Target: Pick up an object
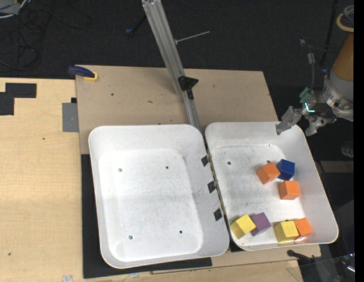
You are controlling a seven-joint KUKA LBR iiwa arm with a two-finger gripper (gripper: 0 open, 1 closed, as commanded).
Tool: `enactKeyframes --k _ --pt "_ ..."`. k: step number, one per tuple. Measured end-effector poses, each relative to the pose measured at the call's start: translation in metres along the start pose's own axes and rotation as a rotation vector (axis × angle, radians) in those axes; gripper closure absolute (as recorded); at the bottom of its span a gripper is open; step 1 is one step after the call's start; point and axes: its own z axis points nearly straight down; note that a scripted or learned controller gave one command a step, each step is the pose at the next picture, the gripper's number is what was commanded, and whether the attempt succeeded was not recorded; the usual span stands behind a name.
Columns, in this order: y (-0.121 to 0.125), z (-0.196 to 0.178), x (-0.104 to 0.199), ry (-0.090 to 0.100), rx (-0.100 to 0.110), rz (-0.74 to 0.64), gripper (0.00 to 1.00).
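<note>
The right bin (240, 140) holds several small blocks. An orange block (267, 173) touches a blue block (286, 168), with another orange block (289, 190) just below them. Along the front wall lie a yellow block (243, 225), a purple block (260, 222), a second yellow block (286, 231) and an orange block (303, 227). My gripper (299, 122) hangs over the bin's far right corner, above and apart from the blocks. Its fingers (286, 120) stand spread with nothing between them.
The left bin (111, 140) sits beside the right one, joined by black clips. A slanted aluminium rail (170, 51) rises from behind the bins. A blue and yellow clamp (83, 72) lies at the bench's far left corner.
</note>
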Motion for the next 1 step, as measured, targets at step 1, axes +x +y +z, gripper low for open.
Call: enactKeyframes --k 1 --pt "0.0009 -0.0027 0.0006 -0.002 -0.004 -0.004 0.00"
